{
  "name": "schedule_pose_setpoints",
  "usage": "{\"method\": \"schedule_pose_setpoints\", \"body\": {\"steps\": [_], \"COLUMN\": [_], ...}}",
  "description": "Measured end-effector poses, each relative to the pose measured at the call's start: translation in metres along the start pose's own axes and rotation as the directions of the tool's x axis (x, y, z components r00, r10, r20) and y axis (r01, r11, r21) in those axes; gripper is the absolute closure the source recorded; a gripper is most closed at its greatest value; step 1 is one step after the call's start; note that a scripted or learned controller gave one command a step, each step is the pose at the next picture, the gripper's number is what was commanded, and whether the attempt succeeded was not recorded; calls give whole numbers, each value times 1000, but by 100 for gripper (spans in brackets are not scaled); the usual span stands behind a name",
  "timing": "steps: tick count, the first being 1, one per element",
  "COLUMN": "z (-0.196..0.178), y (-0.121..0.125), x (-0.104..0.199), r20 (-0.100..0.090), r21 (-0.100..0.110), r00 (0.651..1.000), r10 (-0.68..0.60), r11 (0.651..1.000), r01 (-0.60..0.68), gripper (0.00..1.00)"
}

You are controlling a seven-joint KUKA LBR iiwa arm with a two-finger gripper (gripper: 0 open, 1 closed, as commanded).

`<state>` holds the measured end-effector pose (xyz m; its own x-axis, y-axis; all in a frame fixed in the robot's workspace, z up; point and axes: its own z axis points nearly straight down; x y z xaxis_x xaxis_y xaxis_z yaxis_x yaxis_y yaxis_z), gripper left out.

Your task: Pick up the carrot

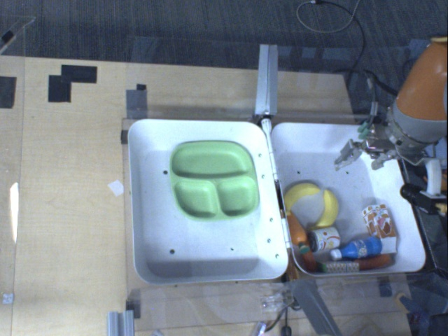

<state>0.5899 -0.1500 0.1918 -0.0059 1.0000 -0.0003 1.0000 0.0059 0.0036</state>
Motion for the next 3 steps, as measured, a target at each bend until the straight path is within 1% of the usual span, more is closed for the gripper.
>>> {"method": "schedule_pose_setpoints", "body": {"steps": [1,2,3], "z": [-12,-183,-194], "y": [2,-5,-4], "x": [1,51,52], "r20": [0,2,4], "r21": [-6,-5,-11], "r00": [1000,998,998], "r10": [-4,-60,-68], "r11": [1000,998,998], "r01": [4,60,68], "gripper": [100,100,100]}}
